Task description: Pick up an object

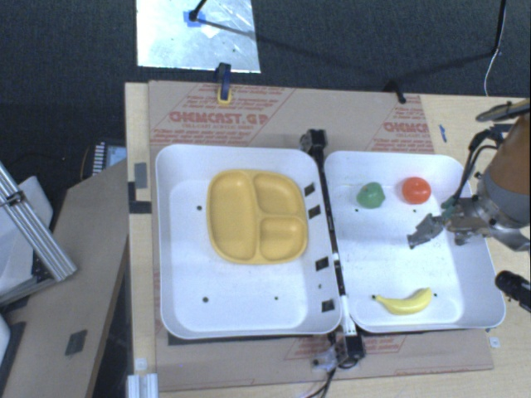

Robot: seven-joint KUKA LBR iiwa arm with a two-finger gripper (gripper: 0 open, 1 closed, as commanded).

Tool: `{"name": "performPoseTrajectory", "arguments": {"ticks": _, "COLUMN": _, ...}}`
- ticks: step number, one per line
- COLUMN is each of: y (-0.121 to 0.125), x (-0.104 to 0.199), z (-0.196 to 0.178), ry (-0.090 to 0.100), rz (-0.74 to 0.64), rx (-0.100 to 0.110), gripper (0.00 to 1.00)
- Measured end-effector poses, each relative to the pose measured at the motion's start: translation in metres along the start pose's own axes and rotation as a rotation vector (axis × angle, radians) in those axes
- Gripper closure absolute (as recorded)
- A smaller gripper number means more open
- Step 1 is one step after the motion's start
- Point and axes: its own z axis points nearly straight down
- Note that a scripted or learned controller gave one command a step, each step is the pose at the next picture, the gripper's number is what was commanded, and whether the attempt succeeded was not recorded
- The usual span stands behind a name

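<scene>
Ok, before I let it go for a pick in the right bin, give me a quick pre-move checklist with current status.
1. Targets present in the right bin: ok. Green object, red object and banana all lie there.
2. Targets apart from each other: ok. None of the three touch.
3. Gripper over the right bin: ok. It sits right of centre, below the red object.
4. Gripper carrying nothing: ok. No object shows at its tip.
5. Finger opening: cannot tell.
6. Yellow divided tray out of the way: ok. It rests in the left bin.
</scene>
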Motion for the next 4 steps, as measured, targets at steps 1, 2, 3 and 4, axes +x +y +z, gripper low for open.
{"name": "performPoseTrajectory", "arguments": {"ticks": 1, "y": 0.003, "x": 0.000, "z": -0.005, "ry": -0.002, "rz": -0.003, "rx": -0.011, "gripper": 0.00}}
{"name": "performPoseTrajectory", "arguments": {"ticks": 2, "y": -0.005, "x": 0.001, "z": 0.055, "ry": -0.001, "rz": 0.000, "rx": -0.006, "gripper": 0.00}}
{"name": "performPoseTrajectory", "arguments": {"ticks": 3, "y": -0.003, "x": 0.000, "z": 0.096, "ry": -0.001, "rz": 0.000, "rx": -0.008, "gripper": 0.00}}
{"name": "performPoseTrajectory", "arguments": {"ticks": 4, "y": -0.002, "x": 0.001, "z": 0.125, "ry": -0.001, "rz": 0.000, "rx": -0.008, "gripper": 0.00}}
